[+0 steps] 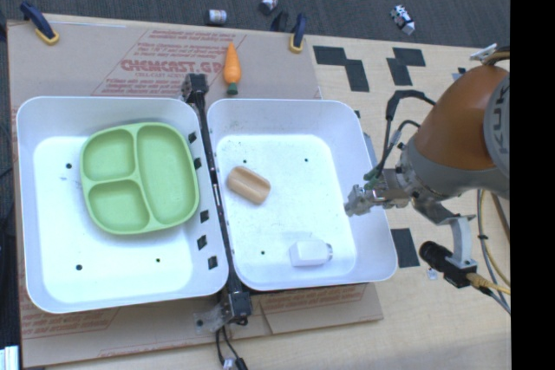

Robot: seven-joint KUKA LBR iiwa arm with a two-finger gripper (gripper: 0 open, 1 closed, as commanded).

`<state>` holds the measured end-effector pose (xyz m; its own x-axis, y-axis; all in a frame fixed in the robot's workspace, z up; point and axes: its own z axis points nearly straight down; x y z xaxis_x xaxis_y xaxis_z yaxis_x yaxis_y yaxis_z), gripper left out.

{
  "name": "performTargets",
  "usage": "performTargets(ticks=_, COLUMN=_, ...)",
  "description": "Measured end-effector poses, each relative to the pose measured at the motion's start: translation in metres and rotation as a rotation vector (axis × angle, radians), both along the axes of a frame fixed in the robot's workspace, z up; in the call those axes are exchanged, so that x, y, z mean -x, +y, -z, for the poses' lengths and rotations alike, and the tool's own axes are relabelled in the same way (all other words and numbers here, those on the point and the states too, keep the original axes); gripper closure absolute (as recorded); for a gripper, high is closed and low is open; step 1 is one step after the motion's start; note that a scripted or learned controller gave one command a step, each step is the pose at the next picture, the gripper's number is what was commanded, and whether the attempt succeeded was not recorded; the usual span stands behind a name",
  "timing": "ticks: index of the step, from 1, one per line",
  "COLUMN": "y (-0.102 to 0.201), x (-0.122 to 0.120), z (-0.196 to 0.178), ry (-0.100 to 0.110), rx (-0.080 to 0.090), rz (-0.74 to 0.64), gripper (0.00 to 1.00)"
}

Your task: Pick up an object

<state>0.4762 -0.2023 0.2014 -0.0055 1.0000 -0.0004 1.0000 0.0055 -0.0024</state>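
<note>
Objects are seen lying in the right bin (pixel 286 113), one of two shallow white bins set side by side on the bench. A tan, rounded block (pixel 248 185), shaped like a small bread roll, rests on the bin floor left of centre, slightly tilted. A small white object (pixel 310 253) lies nearer the front wall of the same bin, right of centre, and is hard to make out against the white floor. The left bin (pixel 35 212) is occupied by a light green divided plate (pixel 140 178) with three compartments, placed toward the bin's back half.

The grey arm with its orange band (pixel 464 121) is seen entering from the right. The gripper (pixel 357 201) is positioned at the right wall of the right bin, over the rim, with its tip pointing leftward toward the bin's inside. Whether it is open or closed cannot be told; nothing is seen held by it. The tan block lies well apart from it, to its left and at about the same height in the view. The white object lies closer, below and to the left of the gripper, but is not touched by it.

An orange carrot-shaped toy (pixel 231 65) lies on the cardboard behind the bins, just beyond the black clamp (pixel 194 86) where the two bins meet.
</note>
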Motion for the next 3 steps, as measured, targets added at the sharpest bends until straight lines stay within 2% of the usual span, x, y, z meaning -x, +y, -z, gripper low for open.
performTargets(ticks=1, y=-0.009, x=-0.083, z=-0.051, ry=-0.004, rx=0.001, rz=0.000, gripper=1.00)
performTargets(ticks=2, y=-0.009, x=-0.083, z=-0.051, ry=-0.003, rx=0.000, rz=0.001, gripper=0.00)
performTargets(ticks=3, y=0.020, x=-0.042, z=0.056, ry=0.002, rx=-0.001, rz=-0.001, gripper=0.00)
